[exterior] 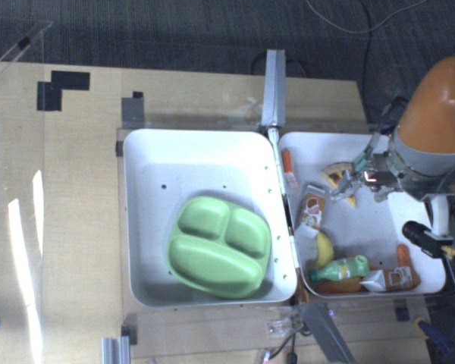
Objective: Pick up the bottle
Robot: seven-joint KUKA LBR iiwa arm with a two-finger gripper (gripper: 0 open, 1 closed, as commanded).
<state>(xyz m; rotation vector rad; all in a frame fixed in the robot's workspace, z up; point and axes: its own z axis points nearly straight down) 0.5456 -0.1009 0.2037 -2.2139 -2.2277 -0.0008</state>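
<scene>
A green sectioned tray is lying in the left bin, tilting toward five o'clock. In the right bin, the green bottle is lying on its side at six o'clock, a banana just beside it. The gripper is hovering at twelve o'clock (near a yellow snack item), with the orange-banded arm reaching in from three o'clock.

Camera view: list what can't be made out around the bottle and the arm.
- Gripper: small and blurred; state of the jaws unreadable.
- Green bottle: lies at the right bin's front wall; its label is too small to read.
- Orange item under the bottle: mostly covered by it.
- Arm: cut off by the right edge.
</scene>
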